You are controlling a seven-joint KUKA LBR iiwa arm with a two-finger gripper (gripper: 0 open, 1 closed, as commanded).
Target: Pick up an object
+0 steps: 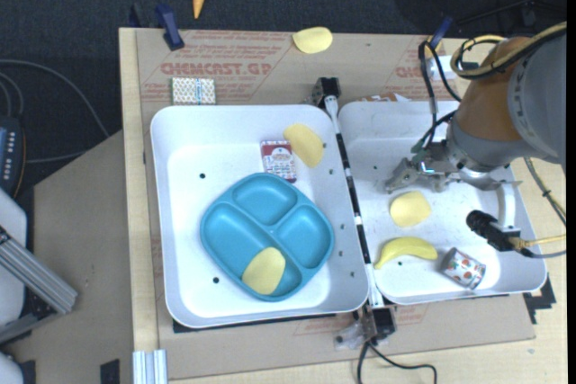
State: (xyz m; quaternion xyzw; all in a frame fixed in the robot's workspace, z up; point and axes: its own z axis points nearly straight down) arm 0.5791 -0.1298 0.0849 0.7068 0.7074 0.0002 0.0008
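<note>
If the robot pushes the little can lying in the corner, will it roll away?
Probably. The can lies on its side, so a nudge would likely roll it until the right bin's rim stops it. It looks small and probably light, with round sides that might slip.
</note>
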